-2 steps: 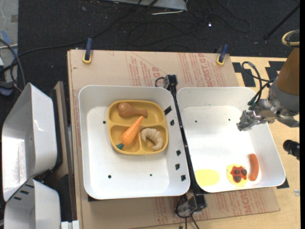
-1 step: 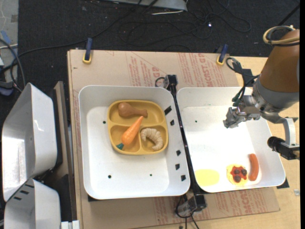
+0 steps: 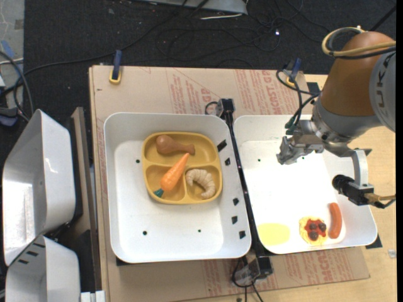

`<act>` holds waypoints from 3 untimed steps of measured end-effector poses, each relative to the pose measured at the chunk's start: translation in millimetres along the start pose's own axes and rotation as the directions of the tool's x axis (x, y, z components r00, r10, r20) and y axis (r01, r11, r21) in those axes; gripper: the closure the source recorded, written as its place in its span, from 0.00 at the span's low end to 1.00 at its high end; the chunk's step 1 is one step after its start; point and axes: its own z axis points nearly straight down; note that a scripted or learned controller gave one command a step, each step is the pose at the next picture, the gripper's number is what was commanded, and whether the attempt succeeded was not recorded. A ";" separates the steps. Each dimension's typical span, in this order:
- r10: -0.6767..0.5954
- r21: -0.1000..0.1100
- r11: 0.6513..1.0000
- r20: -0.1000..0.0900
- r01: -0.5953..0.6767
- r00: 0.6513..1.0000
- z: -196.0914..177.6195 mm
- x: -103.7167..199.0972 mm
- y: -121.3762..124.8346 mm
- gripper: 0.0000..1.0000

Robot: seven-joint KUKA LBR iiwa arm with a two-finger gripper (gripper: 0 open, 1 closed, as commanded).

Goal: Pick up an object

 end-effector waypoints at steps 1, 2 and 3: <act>-0.001 -0.002 1.000 0.000 0.001 1.000 -7.1 56.1 23.1 1.00; 0.001 0.000 1.000 0.001 -0.001 1.000 1.0 97.5 38.0 1.00; 0.001 -0.001 1.000 0.001 -0.001 1.000 6.1 137.8 55.3 1.00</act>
